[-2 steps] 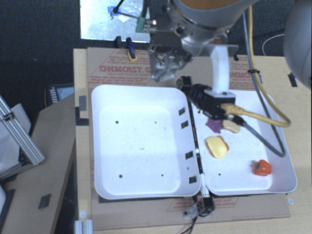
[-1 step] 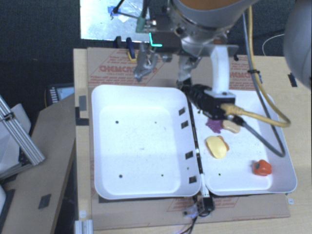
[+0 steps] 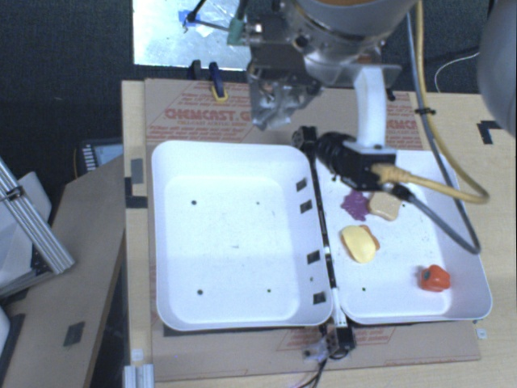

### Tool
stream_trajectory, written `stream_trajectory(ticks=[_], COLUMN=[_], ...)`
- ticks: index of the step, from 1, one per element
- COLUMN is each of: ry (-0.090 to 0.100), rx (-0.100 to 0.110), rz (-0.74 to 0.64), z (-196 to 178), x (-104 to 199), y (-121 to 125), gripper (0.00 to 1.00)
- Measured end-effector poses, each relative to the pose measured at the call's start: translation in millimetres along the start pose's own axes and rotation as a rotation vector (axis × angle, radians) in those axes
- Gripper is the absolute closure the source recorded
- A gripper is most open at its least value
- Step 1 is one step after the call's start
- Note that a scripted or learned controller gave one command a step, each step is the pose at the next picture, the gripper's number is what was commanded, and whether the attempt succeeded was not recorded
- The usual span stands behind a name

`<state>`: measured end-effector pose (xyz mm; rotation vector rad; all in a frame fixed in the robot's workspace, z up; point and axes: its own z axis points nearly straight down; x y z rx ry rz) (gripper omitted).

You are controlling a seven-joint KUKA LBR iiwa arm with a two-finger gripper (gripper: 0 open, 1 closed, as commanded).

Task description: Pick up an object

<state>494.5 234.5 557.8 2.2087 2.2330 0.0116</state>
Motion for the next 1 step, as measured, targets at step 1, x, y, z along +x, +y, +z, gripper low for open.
stream_trajectory(ticks=[1], ry=[-0.001], rx=[0.001], rz=[-0.001], z=[0.5], x=[0.0], y=[-0.1], gripper=[0.0])
